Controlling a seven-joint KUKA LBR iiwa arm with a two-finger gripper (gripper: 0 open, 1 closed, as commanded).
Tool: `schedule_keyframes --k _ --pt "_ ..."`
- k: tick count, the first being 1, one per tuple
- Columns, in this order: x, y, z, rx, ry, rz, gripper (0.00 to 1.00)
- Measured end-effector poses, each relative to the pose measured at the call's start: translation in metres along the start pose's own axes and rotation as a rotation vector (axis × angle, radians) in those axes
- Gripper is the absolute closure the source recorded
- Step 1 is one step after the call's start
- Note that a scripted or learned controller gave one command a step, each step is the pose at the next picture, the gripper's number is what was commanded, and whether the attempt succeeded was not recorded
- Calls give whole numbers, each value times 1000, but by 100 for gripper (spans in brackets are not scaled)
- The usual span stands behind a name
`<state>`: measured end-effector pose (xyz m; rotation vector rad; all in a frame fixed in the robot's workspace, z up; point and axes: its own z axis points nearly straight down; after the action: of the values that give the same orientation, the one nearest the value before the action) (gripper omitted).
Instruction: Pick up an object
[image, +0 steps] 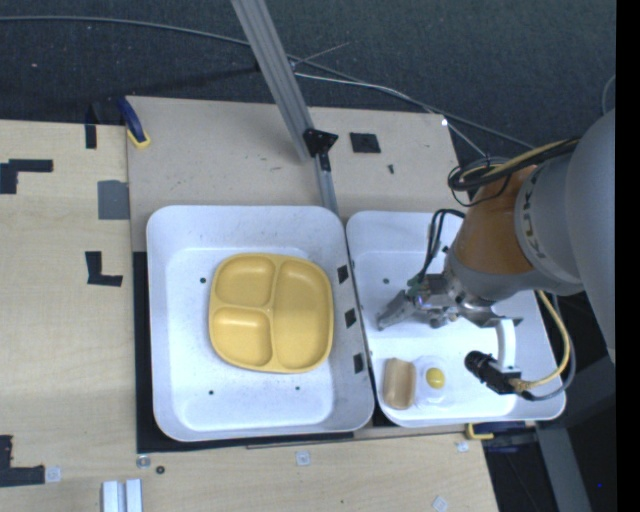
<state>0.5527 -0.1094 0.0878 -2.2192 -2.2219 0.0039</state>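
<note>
— What is seen around the pincer (385, 320)?
— A tan block (399, 383) and a fried-egg toy (433, 379) are seen just below it in the right bin (375, 235); nothing is gripped, though its spread cannot be told.
— And farther off?
— A yellow divided plate (271, 311) is seen leftward in the left bin (175, 300), on the wooden tabletop (60, 330).
</note>
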Motion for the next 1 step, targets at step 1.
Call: schedule_keyframes --k 1 --pt "0 0 -13 -2 -1 0 100"
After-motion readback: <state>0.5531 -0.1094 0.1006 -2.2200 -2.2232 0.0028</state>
